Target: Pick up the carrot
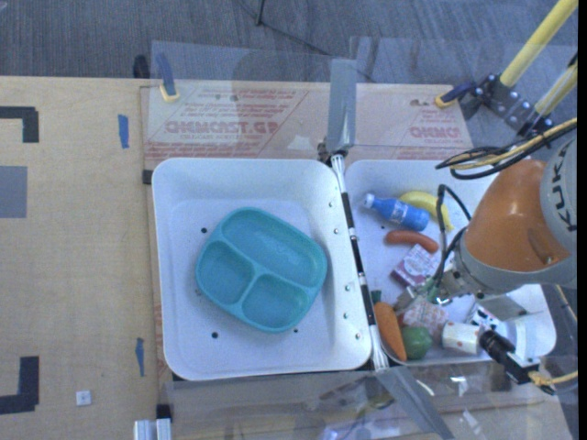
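The carrot (pixel 391 331) is an orange tapered piece lying against the left wall of the right bin (pixel 359 177), near its front corner. A green round item (pixel 416 343) touches its right side. My gripper (pixel 438 293) hangs under the arm's orange band (pixel 515 218), over the clutter in the middle of the right bin, a short way up and to the right of the carrot. It is above a crinkled packet (pixel 425 315), and nothing shows held in it.
The right bin also holds a blue bottle (pixel 397 211), a yellow banana (pixel 424 200), a red sausage (pixel 412 239), a small wrapper (pixel 415 265) and a white bottle (pixel 460 337). A teal divided plate (pixel 261 269) lies in the left bin (pixel 174 246).
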Controlling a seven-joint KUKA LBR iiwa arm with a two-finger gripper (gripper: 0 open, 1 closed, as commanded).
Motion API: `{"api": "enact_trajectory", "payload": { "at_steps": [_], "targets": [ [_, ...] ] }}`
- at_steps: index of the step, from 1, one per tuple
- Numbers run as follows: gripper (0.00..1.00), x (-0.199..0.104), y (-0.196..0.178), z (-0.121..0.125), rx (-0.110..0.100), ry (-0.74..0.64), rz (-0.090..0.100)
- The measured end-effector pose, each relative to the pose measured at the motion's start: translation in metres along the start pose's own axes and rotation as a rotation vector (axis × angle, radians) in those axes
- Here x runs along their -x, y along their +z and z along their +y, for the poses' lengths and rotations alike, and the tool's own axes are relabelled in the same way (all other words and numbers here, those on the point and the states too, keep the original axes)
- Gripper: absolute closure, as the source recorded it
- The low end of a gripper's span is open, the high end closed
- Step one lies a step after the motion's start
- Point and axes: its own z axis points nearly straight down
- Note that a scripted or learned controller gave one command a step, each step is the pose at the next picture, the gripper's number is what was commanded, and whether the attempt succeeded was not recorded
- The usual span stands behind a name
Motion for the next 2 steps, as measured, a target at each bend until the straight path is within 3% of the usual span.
{"api": "enact_trajectory", "payload": {
  "at_steps": [1,2],
  "targets": [
    [0.0,0.041,0.003,0.075,-0.002,-0.178,0.009],
    [0.0,-0.037,-0.095,0.048,-0.011,-0.102,0.015]
  ]
}}
